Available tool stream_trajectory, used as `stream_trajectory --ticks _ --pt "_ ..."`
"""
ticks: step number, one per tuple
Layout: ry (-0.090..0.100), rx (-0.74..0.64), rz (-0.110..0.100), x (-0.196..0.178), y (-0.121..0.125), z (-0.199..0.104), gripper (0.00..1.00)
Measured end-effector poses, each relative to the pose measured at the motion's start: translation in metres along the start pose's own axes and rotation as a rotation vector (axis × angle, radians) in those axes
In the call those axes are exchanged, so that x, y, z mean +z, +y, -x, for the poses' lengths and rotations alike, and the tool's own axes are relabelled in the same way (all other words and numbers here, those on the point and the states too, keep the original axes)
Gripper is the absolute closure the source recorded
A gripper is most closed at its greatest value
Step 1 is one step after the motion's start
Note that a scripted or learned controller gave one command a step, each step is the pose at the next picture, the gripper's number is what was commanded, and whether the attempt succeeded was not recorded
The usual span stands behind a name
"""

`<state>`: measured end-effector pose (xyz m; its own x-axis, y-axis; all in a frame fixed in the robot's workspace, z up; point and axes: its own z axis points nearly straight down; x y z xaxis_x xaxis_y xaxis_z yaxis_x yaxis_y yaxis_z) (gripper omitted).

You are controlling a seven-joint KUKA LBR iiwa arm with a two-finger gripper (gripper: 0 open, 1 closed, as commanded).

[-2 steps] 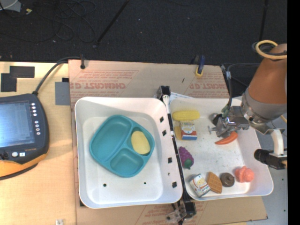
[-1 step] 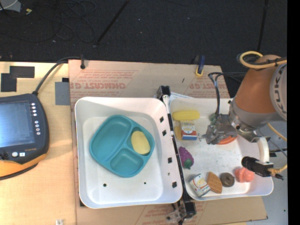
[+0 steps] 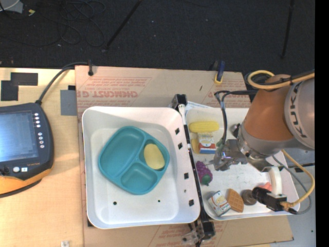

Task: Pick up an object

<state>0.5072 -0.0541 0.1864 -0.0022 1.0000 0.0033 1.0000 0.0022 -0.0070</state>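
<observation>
When I go from the near edge of the right bin (image 3: pixel 244 179), I count one printed pack (image 3: pixel 220 204), one brown biscuit (image 3: pixel 235 200) and one dark tool (image 3: pixel 270 199). Behind them lies one purple grape bunch (image 3: pixel 204 171), just beside the claw (image 3: pixel 224 158); if the claw is wide or narrow, I cannot tell. I judge this bunch light, bumpy, slightly soft: take it across the middle. Farther: one carton (image 3: pixel 207 142), one corn cob (image 3: pixel 203 126).
</observation>
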Motion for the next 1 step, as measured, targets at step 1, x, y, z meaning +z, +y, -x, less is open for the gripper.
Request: stream_trajectory --ticks 1 --pt "-0.001 0.001 0.001 -0.0001 -0.0193 -0.0305 1.00"
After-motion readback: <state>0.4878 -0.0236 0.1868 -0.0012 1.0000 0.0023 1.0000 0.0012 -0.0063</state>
